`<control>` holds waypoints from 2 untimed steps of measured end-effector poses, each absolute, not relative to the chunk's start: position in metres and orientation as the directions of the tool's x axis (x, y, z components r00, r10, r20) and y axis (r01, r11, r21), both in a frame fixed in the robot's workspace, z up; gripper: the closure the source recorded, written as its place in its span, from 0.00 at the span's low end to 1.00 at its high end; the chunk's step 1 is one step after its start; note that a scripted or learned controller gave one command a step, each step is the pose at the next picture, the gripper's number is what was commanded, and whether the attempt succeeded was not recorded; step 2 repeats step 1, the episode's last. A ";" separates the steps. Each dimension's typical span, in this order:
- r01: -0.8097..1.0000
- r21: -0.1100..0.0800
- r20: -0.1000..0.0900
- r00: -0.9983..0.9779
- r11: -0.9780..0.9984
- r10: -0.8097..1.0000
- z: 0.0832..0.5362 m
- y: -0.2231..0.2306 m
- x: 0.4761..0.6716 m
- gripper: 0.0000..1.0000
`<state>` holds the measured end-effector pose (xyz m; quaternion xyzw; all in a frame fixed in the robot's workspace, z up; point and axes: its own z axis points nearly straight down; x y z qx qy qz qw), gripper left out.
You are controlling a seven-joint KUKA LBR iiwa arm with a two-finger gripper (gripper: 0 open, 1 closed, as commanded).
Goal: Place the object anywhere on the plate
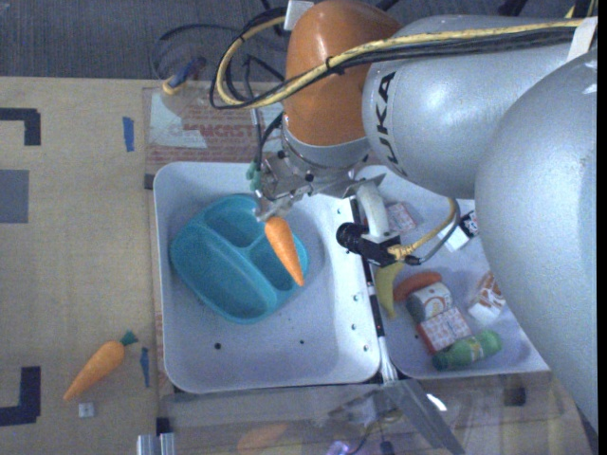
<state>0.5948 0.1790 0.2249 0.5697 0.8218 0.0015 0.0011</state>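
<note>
- A second carrot lies on the bench left of the bins; any mix-up of targets could start there.
- Plate sits in the left bin.
- Carrot hangs tip-down over the plate's right edge, pinched at its top in the gripper.
- Risk: dropped from here, it may tip over the rim and roll into the bin.
</note>
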 end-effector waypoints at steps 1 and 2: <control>0.937 0.003 0.000 -0.350 0.350 0.937 0.225 0.178 0.595 0.00; 0.937 0.003 0.000 -0.350 0.350 0.937 0.225 0.178 0.595 0.00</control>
